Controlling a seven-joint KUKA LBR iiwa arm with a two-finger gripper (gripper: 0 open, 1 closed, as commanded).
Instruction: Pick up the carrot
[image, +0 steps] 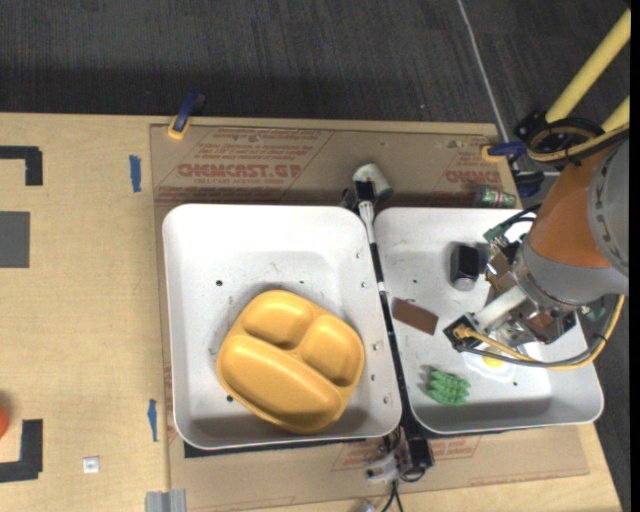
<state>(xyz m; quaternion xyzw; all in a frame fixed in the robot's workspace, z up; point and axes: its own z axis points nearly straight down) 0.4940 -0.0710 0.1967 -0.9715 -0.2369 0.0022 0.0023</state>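
My gripper (522, 328) hangs low over the middle right of the right bin (560, 405), under the grey wrist with its orange band. The arm's body hides whatever lies directly beneath it. A small yellow patch (495, 364) shows on the bin floor just below and left of the gripper; I cannot tell what it is. Nothing that reads plainly as a carrot is recognisable from this view.
A brown flat piece (414, 316) lies at the right bin's left side and a green knobbly item (446, 386) near its front. A large yellow bread-like lump (290, 360) sits in the left bin (200, 250). A small red-orange object (3, 421) rests on the bench at the far left.
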